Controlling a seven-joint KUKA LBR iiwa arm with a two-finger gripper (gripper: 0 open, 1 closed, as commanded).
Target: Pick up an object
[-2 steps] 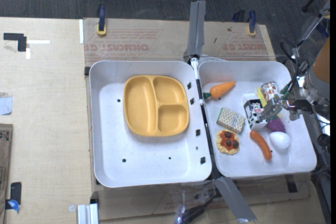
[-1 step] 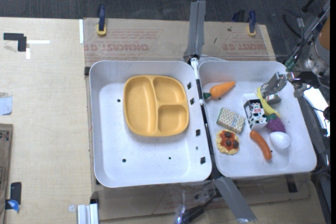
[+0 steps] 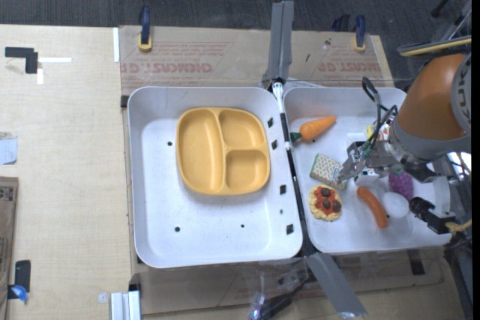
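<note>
Right bin [image 3: 330, 240]: the tool [image 3: 349, 168], its grip state indiscernible, hangs just right of the patterned sponge [image 3: 325, 167], with pizza toy [image 3: 326, 202] below, carrot [image 3: 315, 128] above, sausage [image 3: 373, 207] lower right.

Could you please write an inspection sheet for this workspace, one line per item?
Surface: wooden bench bearing two white bins, left bin and right bin, side by side.
Job's things: in the right bin, a carrot, a checked sponge, a small pizza, a sausage, a white egg and a purple thing.
Clutter: yellow divided plate in the left bin.
Grippers: gripper low over the right bin, beside the sponge; its grip cannot be judged.
Cables: dark cables by the wrist.
Surroundings: two clamps on the cardboard behind; dark floor.
</note>
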